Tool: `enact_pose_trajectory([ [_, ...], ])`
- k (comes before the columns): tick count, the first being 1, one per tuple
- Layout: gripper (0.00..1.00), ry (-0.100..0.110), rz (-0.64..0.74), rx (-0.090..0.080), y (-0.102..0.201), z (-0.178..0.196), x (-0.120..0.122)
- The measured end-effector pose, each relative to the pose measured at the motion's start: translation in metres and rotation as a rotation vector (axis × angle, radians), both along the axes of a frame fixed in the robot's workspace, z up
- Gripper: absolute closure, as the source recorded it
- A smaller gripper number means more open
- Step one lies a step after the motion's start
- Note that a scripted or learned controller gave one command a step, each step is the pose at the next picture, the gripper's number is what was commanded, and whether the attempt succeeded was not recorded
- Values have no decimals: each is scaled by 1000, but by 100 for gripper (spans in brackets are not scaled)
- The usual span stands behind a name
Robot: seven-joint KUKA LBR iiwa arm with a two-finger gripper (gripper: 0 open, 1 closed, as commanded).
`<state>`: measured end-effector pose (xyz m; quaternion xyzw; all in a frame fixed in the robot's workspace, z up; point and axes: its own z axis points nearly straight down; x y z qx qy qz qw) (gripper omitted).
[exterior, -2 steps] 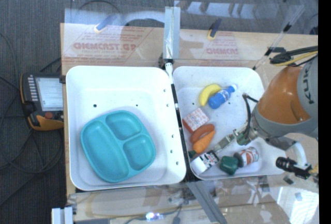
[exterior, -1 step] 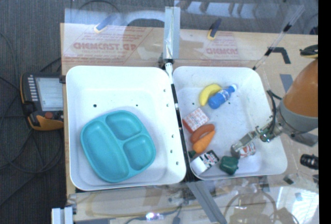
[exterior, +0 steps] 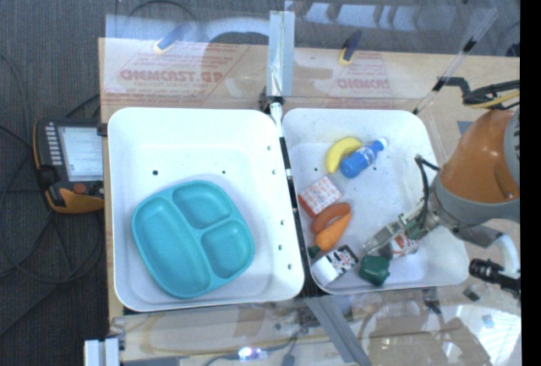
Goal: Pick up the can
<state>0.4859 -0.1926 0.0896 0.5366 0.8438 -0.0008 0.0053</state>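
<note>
The can (exterior: 335,262) looks like a small white cylinder with a dark label. It lies on its side in the front left corner of the right bin (exterior: 397,123). The gripper (exterior: 387,237) hangs low over the front of that bin, a short way right of the can. It sits just above a dark green object (exterior: 374,270) and beside a small red and white item (exterior: 405,245). The arm's orange band (exterior: 480,166) stands over the bin's right rim. Nothing can be made out in the gripper.
The right bin also holds a banana (exterior: 340,153), a blue bottle (exterior: 363,157), a red and white packet (exterior: 320,193) and an orange carrot-like piece (exterior: 331,225). The left bin (exterior: 169,132) bears a teal divided plate (exterior: 193,237).
</note>
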Motion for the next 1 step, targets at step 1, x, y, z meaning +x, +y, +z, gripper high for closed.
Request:
enact_pose_trajectory([
  [1, 100, -7, 1, -2, 0, 11, 3],
])
